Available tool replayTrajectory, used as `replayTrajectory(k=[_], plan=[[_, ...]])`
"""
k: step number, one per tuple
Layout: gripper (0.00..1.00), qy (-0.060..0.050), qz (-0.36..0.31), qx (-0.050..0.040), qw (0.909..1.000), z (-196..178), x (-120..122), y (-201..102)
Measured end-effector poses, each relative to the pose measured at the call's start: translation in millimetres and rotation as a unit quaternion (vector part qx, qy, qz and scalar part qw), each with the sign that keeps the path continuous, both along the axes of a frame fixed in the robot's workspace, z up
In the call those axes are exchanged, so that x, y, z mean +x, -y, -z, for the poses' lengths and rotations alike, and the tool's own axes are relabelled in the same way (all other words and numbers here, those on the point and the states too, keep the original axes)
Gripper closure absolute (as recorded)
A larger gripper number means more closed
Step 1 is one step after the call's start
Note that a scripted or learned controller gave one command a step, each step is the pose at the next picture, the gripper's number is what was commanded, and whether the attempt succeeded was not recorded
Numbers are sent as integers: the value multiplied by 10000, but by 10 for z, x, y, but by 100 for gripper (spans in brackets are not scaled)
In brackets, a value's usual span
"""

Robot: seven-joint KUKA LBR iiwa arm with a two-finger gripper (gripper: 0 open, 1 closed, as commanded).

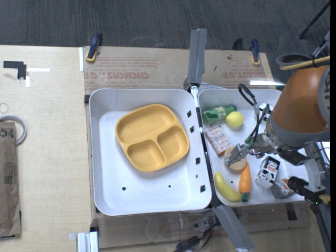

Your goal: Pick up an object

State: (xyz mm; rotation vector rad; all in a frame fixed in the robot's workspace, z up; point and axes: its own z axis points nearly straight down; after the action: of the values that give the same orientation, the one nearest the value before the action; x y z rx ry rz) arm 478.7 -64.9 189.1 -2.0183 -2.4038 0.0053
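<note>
Near edge of right bin (252,202): banana (226,188), carrot (244,181), small carton (268,170) lying loose, likely dumped as pick targets. Gripper (237,155) low over tan round block (237,165), jaws appear parted astride it, block not yet lifted. Behind: snack packet (217,139), lemon (235,119), green bottle (218,113). Left bin (100,156) holds yellow divided plate (152,137). Pale wooden desk (42,140), dark carpet (131,9) beyond
</note>
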Motion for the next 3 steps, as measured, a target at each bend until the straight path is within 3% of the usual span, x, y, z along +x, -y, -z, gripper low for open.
replayTrajectory(k=[1,2,3], plan=[[0,0,-635,10,9980,1001,-14,333],[0,-3,218,-5,9998,1,636,243],[0,-11,410,7,9992,983,-21,663]])
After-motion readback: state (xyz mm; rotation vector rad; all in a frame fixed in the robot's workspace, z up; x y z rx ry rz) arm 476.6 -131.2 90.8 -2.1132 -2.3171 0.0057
